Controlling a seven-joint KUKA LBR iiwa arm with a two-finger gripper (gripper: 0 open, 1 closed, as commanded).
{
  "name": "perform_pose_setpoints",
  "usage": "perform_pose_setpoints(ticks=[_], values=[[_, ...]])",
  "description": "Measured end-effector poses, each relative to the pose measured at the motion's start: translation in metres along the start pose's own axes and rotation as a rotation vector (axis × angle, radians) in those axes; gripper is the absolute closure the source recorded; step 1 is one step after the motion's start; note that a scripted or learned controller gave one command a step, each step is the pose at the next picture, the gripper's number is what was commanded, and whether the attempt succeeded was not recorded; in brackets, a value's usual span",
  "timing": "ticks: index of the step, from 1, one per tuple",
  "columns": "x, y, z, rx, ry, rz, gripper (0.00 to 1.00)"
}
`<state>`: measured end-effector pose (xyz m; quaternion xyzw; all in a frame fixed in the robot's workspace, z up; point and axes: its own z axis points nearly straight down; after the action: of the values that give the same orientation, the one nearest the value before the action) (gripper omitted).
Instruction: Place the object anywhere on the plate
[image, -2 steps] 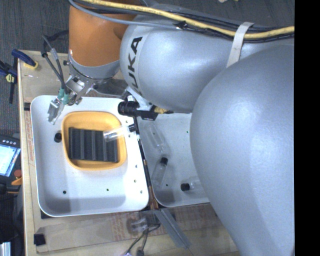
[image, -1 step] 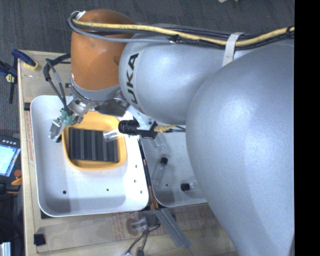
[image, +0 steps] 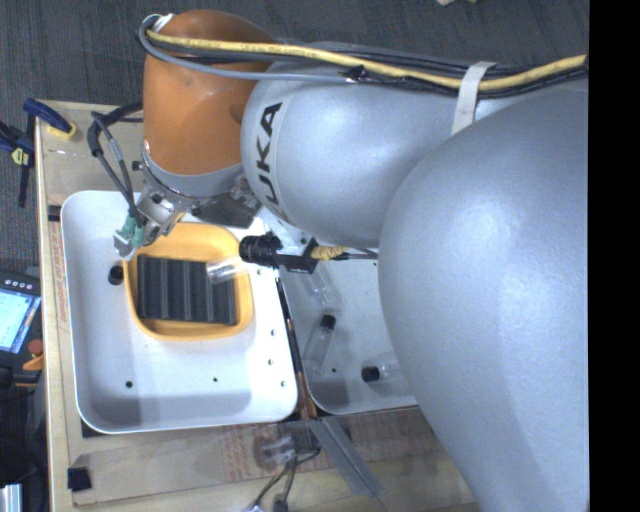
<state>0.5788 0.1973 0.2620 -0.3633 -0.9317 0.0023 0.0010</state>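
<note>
Meanwhile, the grey arm (image: 400, 190) loomed over the left bin (image: 100, 400), where a yellow plate (image: 190, 325) carried a dark ribbed insert (image: 185, 290). A clear plastic piece (image: 225, 268), likely the object, lay at the plate's upper right edge, seemingly already on it; if so, little was left but withdrawal. Whether the claw (image: 135, 235), just above the plate's upper left corner, was open or closed could not be told. Both bins sat on a wooden counter (image: 240, 450) over dark carpet (image: 70, 50)

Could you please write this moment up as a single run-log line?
arm: over left bin | gripper: at yellow plate's upper-left rim, grasp unclear | plate: in left bin, holds dark ridged insert
</note>
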Motion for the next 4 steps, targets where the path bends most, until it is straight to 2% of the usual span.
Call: perform_pose_setpoints(ticks=[1, 2, 3, 4], values=[[-0.065, 0.035, -0.103, -0.006, -0.002, -0.191, 1.00], [-0.058, 0.035, -0.182, -0.006, -0.005, -0.709, 1.00], [-0.009, 0.026, -0.181, -0.004, -0.004, -1.138, 1.00], [-0.008, 0.027, -0.193, -0.004, -0.007, -1.140, 1.00]])
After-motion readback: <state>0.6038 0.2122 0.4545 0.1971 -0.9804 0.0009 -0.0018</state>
